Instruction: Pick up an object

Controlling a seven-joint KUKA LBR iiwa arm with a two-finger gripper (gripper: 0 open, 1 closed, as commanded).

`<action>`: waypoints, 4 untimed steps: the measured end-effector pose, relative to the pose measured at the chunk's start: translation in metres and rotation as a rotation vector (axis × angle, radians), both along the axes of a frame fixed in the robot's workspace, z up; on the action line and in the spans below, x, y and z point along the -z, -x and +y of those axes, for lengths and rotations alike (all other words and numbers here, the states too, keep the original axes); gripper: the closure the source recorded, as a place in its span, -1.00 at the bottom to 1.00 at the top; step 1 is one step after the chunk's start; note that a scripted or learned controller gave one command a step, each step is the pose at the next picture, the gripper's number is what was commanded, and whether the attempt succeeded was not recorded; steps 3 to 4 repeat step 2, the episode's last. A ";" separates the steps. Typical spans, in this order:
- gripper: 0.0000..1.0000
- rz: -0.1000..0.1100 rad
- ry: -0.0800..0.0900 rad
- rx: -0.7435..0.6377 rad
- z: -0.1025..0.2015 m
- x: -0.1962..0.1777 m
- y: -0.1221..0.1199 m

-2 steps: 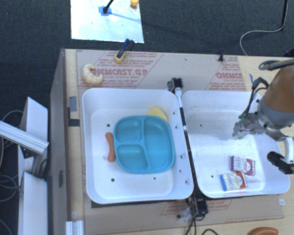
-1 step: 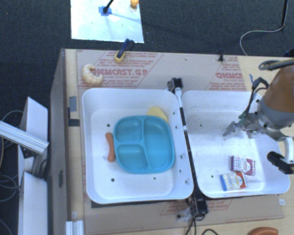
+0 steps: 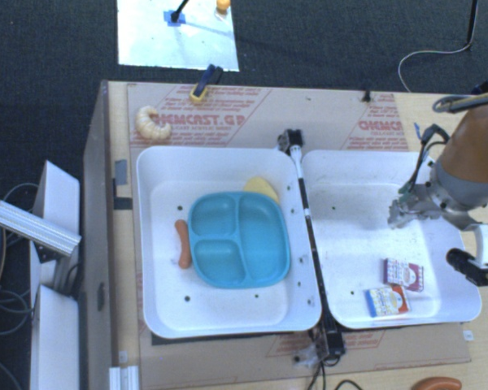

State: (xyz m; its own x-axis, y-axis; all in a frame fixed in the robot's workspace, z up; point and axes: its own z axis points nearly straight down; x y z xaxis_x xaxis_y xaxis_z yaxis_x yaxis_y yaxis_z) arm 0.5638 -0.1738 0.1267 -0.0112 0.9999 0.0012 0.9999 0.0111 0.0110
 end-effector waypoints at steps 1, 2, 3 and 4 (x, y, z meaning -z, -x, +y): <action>-1.00 0.000 0.000 0.000 0.000 0.000 0.000; 1.00 -0.003 -0.001 -0.002 0.000 -0.011 -0.001; 1.00 -0.003 -0.001 -0.002 0.000 -0.011 -0.001; 1.00 -0.003 -0.001 -0.002 0.000 -0.011 -0.001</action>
